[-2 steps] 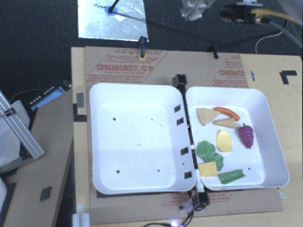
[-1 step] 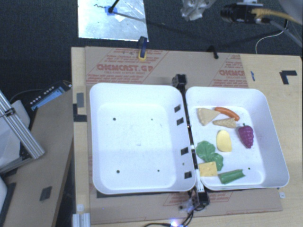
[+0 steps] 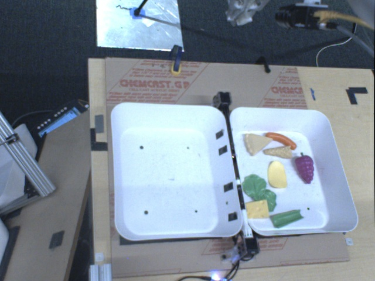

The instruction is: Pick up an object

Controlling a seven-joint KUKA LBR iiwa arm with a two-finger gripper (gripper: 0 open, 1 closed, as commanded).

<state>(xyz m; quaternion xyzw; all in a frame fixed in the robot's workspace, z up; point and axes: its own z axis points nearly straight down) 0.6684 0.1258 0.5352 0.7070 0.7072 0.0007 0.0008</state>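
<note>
The toy foods all lie in the right bin (image 3: 337,174), and none of them is picked up. A bunch of purple grapes (image 3: 304,167) sits toward the right side of the group. Just left of it is a yellow lemon (image 3: 277,175). Above the lemon are two pale tan wedges: a bigger wedge (image 3: 255,143) on the left and a smaller wedge (image 3: 279,152) beside it, close together. A thin orange-red carrot (image 3: 281,139) lies just above the smaller wedge, tilted down to the right. Below the lemon, near the wall between the bins, is a leafy green piece (image 3: 256,187), and a yellow cheese square (image 3: 256,209) lies right under it, touching or almost touching it. A long green bean (image 3: 286,218) lies to the right of the cheese, near the front wall of the bin. The left bin (image 3: 126,127) sits right beside the right one, joined by a dark strip with small black clips (image 3: 223,151). Both bins rest on a brown cardboard sheet (image 3: 152,81) with red letters, on top of a tan bench (image 3: 99,69). The gripper (image 3: 244,7) is far up at the top of the view, well apart from the bins, over the dark floor. It looks blurry, so I cannot tell if it is apart or together, and nothing is seen in it
</note>
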